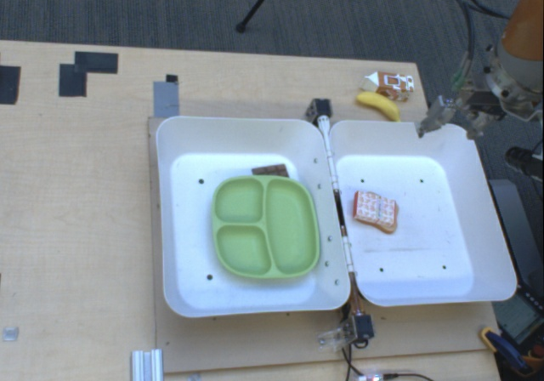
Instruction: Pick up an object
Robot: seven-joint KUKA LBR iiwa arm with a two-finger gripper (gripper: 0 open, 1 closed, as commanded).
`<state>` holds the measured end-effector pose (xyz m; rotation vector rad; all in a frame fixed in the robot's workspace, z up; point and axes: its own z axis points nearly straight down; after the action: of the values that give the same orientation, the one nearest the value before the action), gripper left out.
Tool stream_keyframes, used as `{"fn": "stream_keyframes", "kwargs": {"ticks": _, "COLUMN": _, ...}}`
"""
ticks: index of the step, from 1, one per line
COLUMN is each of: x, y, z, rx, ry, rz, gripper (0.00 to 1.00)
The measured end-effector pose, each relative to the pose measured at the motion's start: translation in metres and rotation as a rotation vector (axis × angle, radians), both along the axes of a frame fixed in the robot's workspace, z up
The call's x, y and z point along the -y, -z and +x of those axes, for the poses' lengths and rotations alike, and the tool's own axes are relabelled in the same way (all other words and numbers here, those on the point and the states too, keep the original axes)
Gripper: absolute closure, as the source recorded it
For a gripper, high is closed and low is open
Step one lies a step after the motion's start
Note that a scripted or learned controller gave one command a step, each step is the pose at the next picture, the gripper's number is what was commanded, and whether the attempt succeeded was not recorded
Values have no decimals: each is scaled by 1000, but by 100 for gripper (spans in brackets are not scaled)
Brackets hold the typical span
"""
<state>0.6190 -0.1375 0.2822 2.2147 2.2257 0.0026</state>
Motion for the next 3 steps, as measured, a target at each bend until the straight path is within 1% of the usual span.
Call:
{"fn": "stream_keyframes", "kwargs": {"ticks": 1, "x": 28, "y": 182, "z": -37, "rx": -1, "ry": 3, "rz": 0, "gripper": 0}}
{"fn": "stream_keyframes", "kwargs": {"ticks": 2, "x": 0, "y": 185, "z": -101, "rx": 2, "ry": 3, "rz": 0, "gripper": 0}}
{"fn": "stream_keyframes", "kwargs": {"ticks": 3, "x": 67, "y": 110, "z": -131, "rx": 2, "ry": 4, "rz": -2, "gripper": 0}}
